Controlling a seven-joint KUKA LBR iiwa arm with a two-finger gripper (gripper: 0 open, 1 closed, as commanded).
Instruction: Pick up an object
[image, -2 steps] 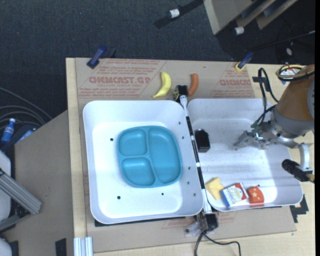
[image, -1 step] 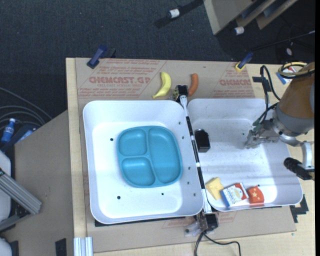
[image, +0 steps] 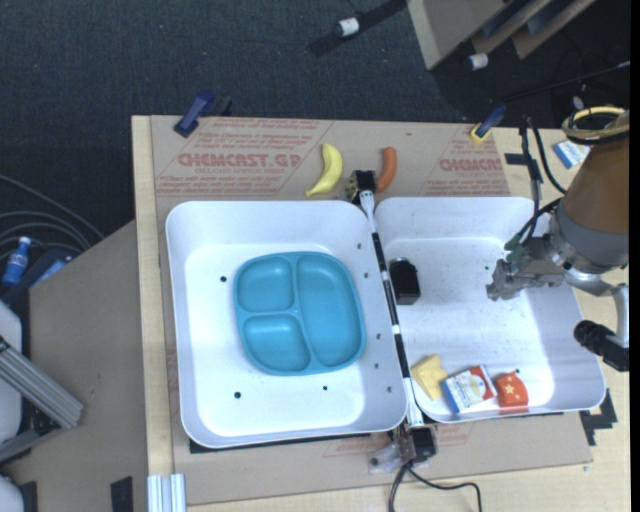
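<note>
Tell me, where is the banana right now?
The banana lies on the bench behind the left bin, outside both bins, beside an orange carrot-like toy.

Tan desk (image: 250, 150) under everything, red lettering printed across its far strip. Two white bins side by side on it: left bin (image: 200, 300), right bin (image: 450, 215), rims touching along the middle. Behind the bins, on bare board: banana (image: 326, 170), just beside it an orange carrot-like piece (image: 386, 168), a small black bracket (image: 363, 183) between them at the bins' seam. Blue clamp (image: 195, 113) at the far left corner, another clamp (image: 487, 124) at the far edge toward the right. Black clip (image: 420, 441) at the near edge, under the seam.
</note>
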